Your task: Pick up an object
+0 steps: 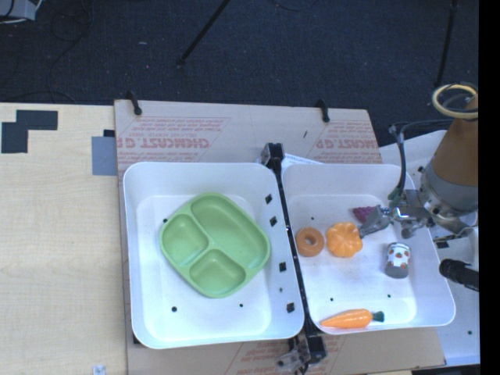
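The right bin (426, 307) holds several small objects. An orange ring (310, 241) lies at its left side with a round orange pumpkin-like piece (344, 240) just right of it. A small purple item (362, 212) sits behind them, partly covered by my gripper (375, 222). The gripper hangs low over the bin's middle, just right of the pumpkin piece and touching or almost touching the purple item. A grey and white cup-like object (397, 259) stands below the gripper. An orange carrot (349, 318) lies along the front wall.
The left bin (144, 209) holds a green divided plate (214, 243). A black divider (285, 248) runs between the two bins. The arm's grey and orange wrist (457, 162) stands over the right bin's right edge. Cardboard lies behind the bins.
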You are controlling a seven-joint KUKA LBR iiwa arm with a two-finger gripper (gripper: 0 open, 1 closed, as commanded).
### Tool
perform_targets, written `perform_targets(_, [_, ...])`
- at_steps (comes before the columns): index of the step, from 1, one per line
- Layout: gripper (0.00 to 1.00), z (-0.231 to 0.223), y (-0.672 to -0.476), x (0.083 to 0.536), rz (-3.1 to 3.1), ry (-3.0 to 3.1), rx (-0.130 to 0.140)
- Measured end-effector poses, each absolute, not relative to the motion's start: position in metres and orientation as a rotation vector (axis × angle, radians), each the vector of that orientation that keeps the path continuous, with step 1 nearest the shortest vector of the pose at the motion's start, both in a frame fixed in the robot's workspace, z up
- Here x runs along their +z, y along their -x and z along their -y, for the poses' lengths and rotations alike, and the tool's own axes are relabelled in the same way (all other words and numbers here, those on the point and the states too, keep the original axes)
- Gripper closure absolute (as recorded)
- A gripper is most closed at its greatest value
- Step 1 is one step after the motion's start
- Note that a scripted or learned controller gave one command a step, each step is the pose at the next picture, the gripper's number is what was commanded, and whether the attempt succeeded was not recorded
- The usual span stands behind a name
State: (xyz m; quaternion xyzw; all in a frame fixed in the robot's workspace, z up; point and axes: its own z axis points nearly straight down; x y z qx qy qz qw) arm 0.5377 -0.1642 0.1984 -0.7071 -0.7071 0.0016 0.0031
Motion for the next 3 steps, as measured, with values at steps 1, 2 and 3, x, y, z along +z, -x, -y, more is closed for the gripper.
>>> perform_targets(1, [0.00,0.171,-0.530,0.149,2.215,2.217,0.006])
perform_targets(2, [0.00,0.164,-0.534,0.103,2.215,2.218,0.005])
perform_targets(3, [1.00,0.166,-0.535,0.115,2.212,2.224,0.003])
